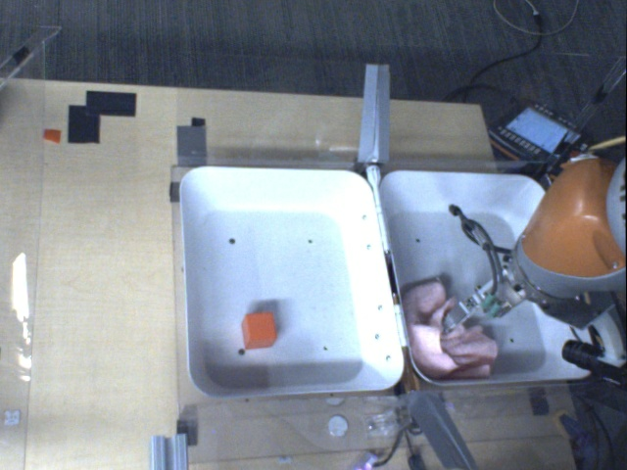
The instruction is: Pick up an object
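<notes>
currently the gripper is sitting low in the right bin, directly over the pink soft object, which is lying in that bin's near-left corner, pressed close to the wall shared with the left bin. whether the jaws are open, closed or pinching anything, i cannot tell; the tip is blending into the pink folds.

risks noted, as judgement:
- the pink soft object is looking limp and folded, so a pinch is likely catching only a loose flap, which may be slipping out as the arm lifts.
- the object is lying against the right bin's corner walls; a descent that is drifting toward the divider could be striking the rim instead of the object.
- a dark cable is trailing across the right bin floor, beyond the gripper toward the far wall; it could be snagging on the wrist during a lift.

the orange block is resting in the left bin, well apart from the right bin and its divider, and is not being approached.
</notes>
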You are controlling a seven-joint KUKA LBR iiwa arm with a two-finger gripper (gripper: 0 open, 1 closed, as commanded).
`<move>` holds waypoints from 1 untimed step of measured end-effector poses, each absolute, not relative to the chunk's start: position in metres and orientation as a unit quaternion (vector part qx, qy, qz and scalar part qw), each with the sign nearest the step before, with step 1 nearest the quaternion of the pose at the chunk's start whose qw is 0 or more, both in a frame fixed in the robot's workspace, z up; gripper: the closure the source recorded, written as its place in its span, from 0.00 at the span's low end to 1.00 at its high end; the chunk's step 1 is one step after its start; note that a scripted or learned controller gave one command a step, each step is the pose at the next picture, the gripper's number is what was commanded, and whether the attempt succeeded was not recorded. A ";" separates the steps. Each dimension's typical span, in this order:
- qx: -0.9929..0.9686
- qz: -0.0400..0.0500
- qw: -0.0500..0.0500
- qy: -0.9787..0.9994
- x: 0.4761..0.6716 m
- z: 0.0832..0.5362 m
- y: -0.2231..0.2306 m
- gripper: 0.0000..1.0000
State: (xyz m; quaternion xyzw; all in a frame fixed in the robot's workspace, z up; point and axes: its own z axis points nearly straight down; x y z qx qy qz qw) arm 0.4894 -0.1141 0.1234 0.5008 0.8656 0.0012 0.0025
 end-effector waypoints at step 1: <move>0.597 0.001 0.001 0.802 0.489 0.103 -0.111 0.00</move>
